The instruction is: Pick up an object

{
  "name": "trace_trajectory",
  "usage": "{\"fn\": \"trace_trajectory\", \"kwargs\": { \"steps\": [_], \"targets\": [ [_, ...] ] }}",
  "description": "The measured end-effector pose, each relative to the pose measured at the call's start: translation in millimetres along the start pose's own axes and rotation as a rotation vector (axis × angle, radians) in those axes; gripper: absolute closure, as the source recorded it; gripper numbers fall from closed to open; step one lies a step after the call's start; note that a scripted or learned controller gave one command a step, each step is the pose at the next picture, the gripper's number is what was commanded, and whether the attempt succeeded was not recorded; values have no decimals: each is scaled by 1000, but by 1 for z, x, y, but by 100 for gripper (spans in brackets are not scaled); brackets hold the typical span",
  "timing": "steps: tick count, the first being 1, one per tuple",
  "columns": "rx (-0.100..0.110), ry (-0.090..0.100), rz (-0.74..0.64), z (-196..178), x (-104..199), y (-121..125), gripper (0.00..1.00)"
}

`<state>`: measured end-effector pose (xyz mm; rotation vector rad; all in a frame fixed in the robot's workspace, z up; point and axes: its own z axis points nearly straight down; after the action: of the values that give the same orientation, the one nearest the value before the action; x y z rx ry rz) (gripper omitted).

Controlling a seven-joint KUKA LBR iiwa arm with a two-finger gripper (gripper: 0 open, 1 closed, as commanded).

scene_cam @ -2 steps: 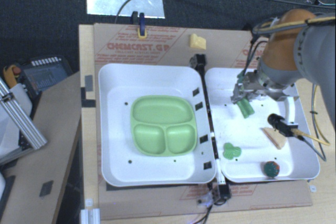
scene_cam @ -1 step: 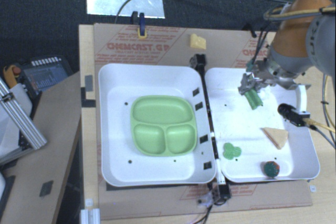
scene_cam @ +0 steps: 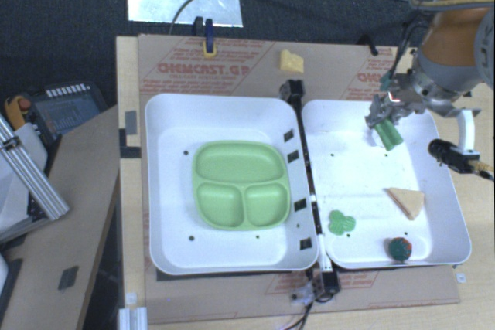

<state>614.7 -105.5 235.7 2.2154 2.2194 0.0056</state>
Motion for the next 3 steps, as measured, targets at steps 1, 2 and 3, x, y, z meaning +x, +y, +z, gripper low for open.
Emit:
{"fn": "trace_trajectory", "kwargs": {
  "steps": [1, 2, 3],
  "targets": [
    [7, 3, -6, 10, 48, -15, 100],
    [5, 3, -8, 17, 105, -20, 100],
    [5, 4, -9, 5, 161, -31, 100]
  ]
}}
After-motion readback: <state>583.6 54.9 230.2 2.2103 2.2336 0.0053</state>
